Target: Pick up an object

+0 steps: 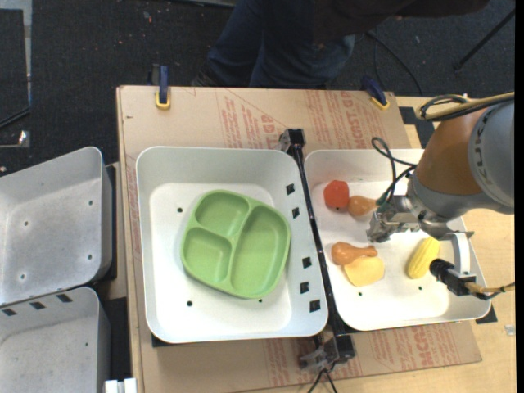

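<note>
Orange plastic drumstick toy [354, 254] beside my hand [381, 229] looks light, stiff, probably slippery; I'd pinch its narrow neck. Whether my hand is open, I cannot tell.

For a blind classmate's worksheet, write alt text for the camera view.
A grey robot arm reaches from the right over the right white bin, its gripper low among toy foods: a red piece, a chicken leg, a yellow slice and corn. The left bin holds a green divided plate.
</note>
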`<state>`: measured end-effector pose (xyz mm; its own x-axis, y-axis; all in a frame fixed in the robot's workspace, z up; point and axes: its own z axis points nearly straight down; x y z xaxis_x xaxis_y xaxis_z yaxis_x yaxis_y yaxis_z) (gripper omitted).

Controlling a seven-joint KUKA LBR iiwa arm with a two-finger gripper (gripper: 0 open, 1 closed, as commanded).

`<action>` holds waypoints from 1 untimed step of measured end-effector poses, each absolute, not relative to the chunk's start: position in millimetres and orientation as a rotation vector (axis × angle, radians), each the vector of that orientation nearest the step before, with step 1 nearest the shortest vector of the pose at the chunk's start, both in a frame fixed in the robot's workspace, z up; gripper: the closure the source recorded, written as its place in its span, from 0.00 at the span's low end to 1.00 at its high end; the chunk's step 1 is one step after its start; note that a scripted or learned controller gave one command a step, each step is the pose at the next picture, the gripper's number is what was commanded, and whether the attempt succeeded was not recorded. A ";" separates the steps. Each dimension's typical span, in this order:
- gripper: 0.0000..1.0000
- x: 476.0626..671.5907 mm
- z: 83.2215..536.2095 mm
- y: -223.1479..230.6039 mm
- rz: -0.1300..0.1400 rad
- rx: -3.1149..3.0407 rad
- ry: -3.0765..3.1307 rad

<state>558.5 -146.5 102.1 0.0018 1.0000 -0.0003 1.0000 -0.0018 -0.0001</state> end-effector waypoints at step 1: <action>1.00 551.7 151.5 -152.9 0.003 2.222 2.215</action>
<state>551.7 -152.9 151.5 0.0028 1.0000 -0.0016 1.0000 -0.0028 0.0042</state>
